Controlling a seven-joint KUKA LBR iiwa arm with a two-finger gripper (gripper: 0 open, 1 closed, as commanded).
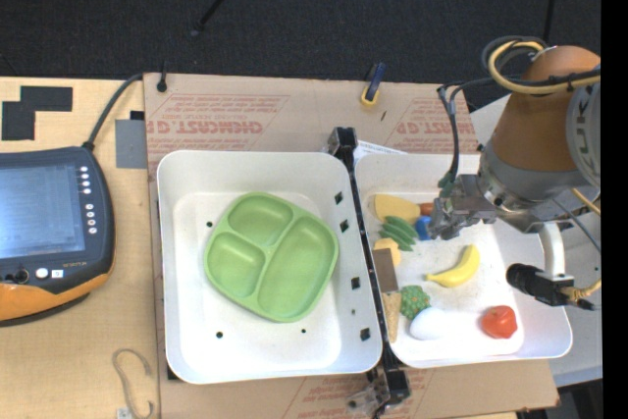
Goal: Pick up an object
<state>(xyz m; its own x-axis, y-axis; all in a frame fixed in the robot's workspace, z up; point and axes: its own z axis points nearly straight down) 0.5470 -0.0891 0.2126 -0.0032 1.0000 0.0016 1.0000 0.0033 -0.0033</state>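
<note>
The arm reaches in from the right and its gripper (444, 216) sits low over the upper middle of the right bin (549, 343), but whether it is released or clenched cannot be told. Toy food lies there: a banana (457, 268) just below it, a yellow piece (394, 206) and green pepper (398, 231) to its left, and a broccoli (413, 298), egg (429, 323) and tomato (499, 321) nearer the front. The left bin (182, 329) bears a green divided plate (272, 255).

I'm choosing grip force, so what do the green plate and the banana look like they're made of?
Green plate: likely hard moulded plastic, matte to satin, with even colour and pressed compartments. Banana: probably a plastic toy, uniform bright yellow with smooth skin, though soft rubber can't be ruled out.
</note>
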